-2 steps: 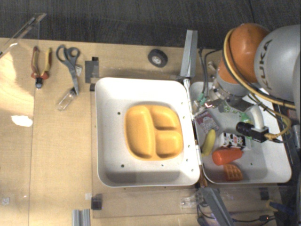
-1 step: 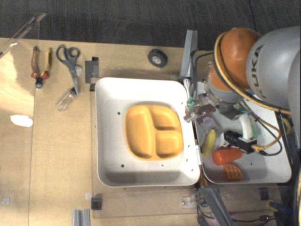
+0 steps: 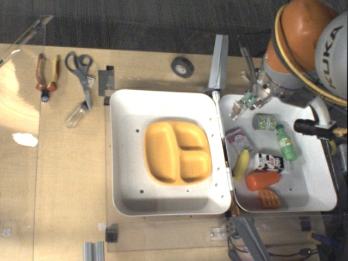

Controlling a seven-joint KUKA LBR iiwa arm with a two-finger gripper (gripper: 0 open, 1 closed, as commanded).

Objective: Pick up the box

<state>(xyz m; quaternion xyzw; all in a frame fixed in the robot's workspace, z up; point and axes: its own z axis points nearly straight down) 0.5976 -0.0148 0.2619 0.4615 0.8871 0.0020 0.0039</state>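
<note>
Pincer of mine hangs over the back left corner of the right bin, a small tangle of metal and green wire; whether it is wide or narrow I cannot tell, and nothing shows between its tips. Largest on the table is the left bin, with a yellow divided tray in its middle. In the right bin, the box lies on its side near the middle, well apart from my pincer: a small white carton with black patches and a red mark. Just in front of it sits a red-orange lump, to its left a banana, behind it a green bottle.
</note>
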